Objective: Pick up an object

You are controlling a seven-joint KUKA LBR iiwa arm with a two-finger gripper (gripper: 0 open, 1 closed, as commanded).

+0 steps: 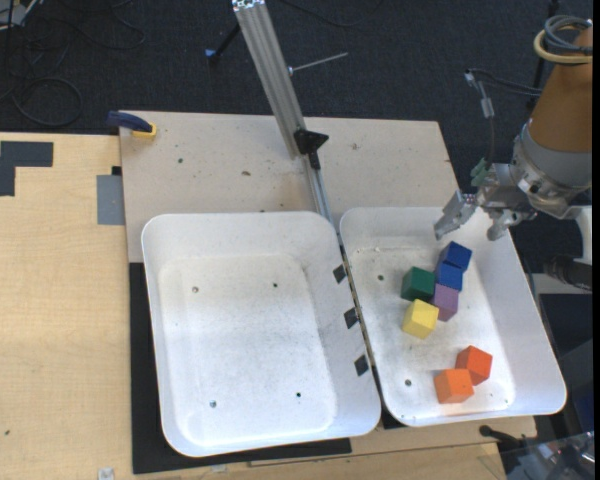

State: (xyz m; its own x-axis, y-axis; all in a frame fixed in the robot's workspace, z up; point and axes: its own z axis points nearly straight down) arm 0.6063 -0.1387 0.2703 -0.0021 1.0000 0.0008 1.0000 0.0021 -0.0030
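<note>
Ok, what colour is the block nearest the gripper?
Blue: the blue block sits just below the gripper, clear in the camera view.

Blocks (438, 293) crowd the right bin (540, 368); left bin (180, 268) lies open.

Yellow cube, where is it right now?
In the right bin, left of centre: the yellow cube sits just below the green cube and beside the purple cube.

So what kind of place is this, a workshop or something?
Probably a robotics lab: a robot arm reaches over two white bins, coloured toy blocks lie in one, and loose cables trail across the floor.
</note>
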